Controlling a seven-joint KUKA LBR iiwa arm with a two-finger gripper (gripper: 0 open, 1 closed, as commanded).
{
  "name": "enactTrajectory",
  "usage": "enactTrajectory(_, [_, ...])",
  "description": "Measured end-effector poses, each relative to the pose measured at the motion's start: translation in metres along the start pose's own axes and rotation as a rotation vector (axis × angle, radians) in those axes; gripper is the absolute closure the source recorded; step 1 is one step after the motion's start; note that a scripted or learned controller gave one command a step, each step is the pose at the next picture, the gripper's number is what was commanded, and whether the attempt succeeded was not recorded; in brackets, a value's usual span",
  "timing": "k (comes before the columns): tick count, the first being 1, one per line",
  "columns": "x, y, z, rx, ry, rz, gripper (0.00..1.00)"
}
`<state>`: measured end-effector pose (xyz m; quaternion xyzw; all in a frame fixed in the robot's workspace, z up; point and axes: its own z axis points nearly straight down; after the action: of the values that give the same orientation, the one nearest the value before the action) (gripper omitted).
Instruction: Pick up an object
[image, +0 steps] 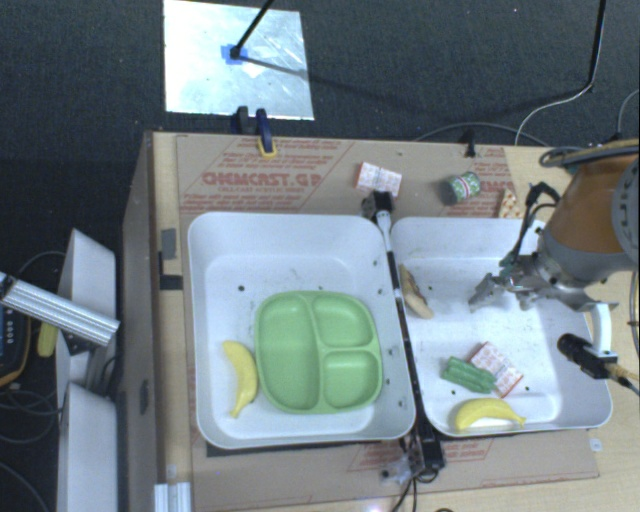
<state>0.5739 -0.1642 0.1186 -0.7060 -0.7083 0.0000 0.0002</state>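
My gripper (492, 290) hangs over the upper middle of the right bin (450, 228), with nothing visibly in it. To its left a pale tan banana (413, 296) lies against the bin's left wall. Below the gripper a green block (468, 374) and a red-and-white packet (497, 367) lie side by side. A yellow banana (487, 412) rests near the front wall. In the left bin (280, 235) sit a green divided plate (318, 350) and another yellow banana (240, 376) beside it.
Behind the bins, a small green can (463, 187) and a white-and-red packet (379, 179) lie on the brown board. A blue clamp (264, 128) grips the board's back edge. The grey arm with its orange band (600, 215) overhangs the right bin's right side.
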Motion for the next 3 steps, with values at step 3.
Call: enactTrajectory(3, [0.077,-0.087,0.035,-0.001,0.000,0.002,0.00])
